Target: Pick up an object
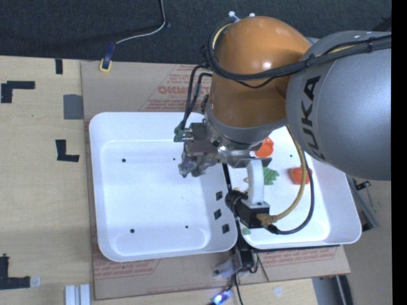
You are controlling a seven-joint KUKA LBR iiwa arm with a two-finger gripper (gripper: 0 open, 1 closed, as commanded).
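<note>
My gripper (193, 161) hangs low over the right part of the left white bin (127, 234), below the arm's big orange band. In the right bin (331, 230), partly hidden by the arm, lie a red-orange object (266, 148), a small green object (271, 175) and an orange object (299, 175). They lie to the right of the gripper, across the rim shared by the two bins. I see nothing held in the gripper.
The arm's grey body and cables cover most of the right bin. Both bins rest on a cardboard sheet (127, 88) on the wooden bench. A cable with a blue and yellow clip (105, 62) lies at the back left.
</note>
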